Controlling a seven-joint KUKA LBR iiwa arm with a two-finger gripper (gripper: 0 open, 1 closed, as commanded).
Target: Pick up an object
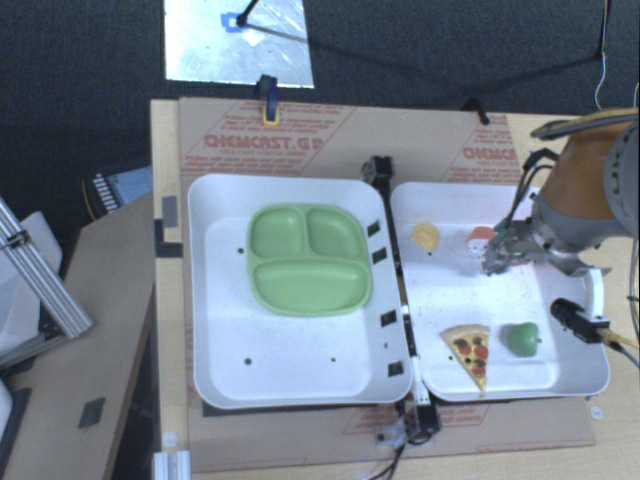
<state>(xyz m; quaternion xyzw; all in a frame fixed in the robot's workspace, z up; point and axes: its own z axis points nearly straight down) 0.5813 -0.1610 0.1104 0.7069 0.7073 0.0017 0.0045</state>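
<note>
Two white bins sit on the bench, and in the right bin (575, 373) the gripper (497, 258), its state impossible to tell, hangs just beside a red-white object (479, 236) lying up-left of it, yellow piece (426, 236) farther left.

You see a bright picture with soft, even light from above. The two white bins (300, 388) look very bright, almost glowing. A shiny metal sheet (238, 26) at the top throws back glare. Shadows are faint. The dark floor (80, 68) looks grainy. Everything is a little fuzzy.
</note>
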